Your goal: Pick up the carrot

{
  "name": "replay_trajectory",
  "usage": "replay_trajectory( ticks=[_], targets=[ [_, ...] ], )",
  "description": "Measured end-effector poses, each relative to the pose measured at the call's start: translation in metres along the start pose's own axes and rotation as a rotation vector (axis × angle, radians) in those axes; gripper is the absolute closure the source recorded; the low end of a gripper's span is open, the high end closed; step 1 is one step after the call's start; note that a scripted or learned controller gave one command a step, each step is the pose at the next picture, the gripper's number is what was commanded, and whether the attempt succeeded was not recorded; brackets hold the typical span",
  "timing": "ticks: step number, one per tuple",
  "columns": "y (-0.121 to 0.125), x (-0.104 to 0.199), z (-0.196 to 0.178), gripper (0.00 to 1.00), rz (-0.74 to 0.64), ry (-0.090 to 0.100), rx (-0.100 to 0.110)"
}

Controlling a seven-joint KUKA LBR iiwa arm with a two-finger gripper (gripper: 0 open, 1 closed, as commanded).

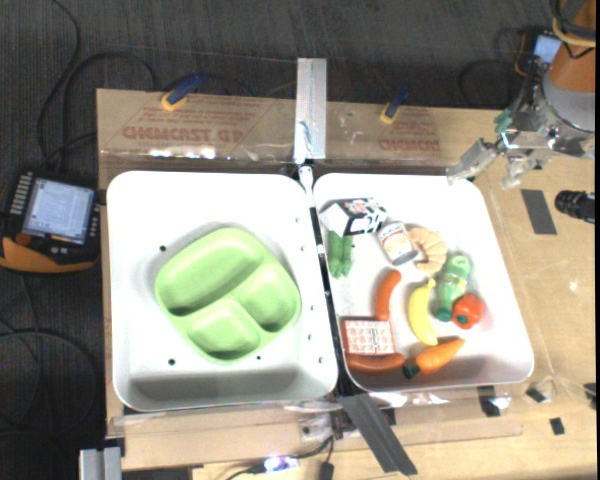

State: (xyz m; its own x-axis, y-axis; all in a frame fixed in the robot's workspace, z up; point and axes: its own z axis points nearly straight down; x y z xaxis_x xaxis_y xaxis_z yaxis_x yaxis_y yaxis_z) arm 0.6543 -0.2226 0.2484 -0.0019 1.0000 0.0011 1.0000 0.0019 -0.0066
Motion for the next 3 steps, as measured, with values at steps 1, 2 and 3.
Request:
replay_trajectory(
  ticks=[1,2,3],
  targets=[
    [-0.017,0.037,0.116,0.00,-0.190,0.000,-0.003],
    [-0.086,0.008,0.058,0.00,-0.482,0.000,-0.001],
    [-0.042,0.022,0.095,0.00,-0.697,-0.001,-0.003]
  ],
)
